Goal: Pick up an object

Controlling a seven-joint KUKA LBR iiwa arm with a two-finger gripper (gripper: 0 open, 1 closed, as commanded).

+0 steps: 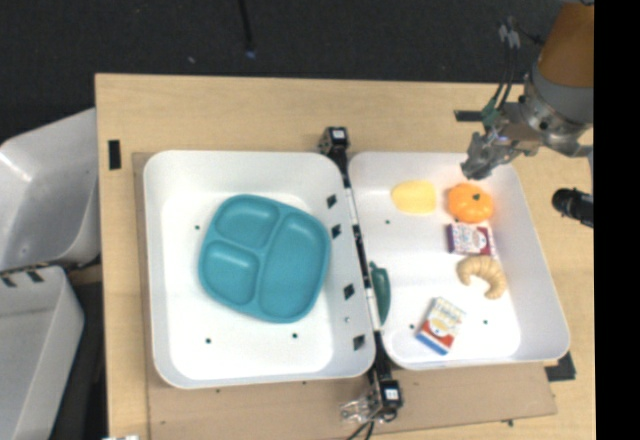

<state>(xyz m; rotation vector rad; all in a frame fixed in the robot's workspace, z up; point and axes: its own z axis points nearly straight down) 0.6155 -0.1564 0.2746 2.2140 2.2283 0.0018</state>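
Bins sat side by side on the bench [120, 98], and I took the orange [470, 202] in the right bin [535, 323] as my mark for everything else. Just left of the orange lay a pale yellow lemon-like piece [414, 196], close but not touching. Right below the orange stood a small purple-and-white packet [470, 239], and below that a croissant [483, 275]. Further down and a little left of the orange lay a red, white and blue carton [440, 324], tilted. Well down-left of the orange, against the divider, a green thing [380, 286] showed, too small for me to name. Far left of the orange, the left bin [165, 328] held a teal tray [265, 256] with three compartments. The gripper [479, 164] hung just above the orange, at the bin's upper edge, with the arm [566, 48] coming in from the right. It was dark and blurred, so I could not tell how it was set, and nothing visibly sat in it.
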